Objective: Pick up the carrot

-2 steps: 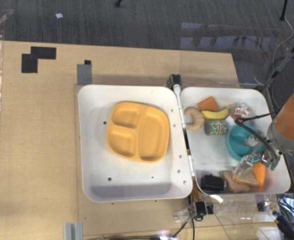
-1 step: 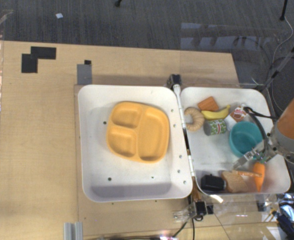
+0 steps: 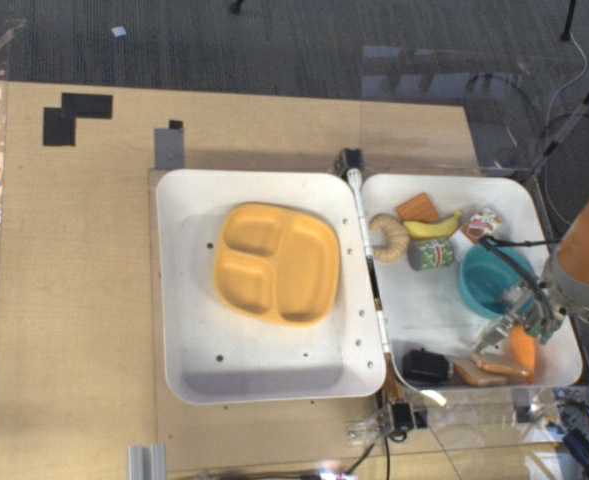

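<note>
Carrot in the right bin's near corner

The carrot (image 3: 522, 346) is lying just below the teal bowl (image 3: 489, 279), and my gripper (image 3: 514, 318) is hovering against it; whether my fingers are spread, I cannot tell. Above-left of the bowl, a green can's (image 3: 431, 255) label is unreadable.

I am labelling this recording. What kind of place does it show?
Probably a robotics lab test bench rather than a kitchen: two white bins sit on a wooden bench, the right one holding toy food such as a carrot and banana, with loose cables nearby.
</note>
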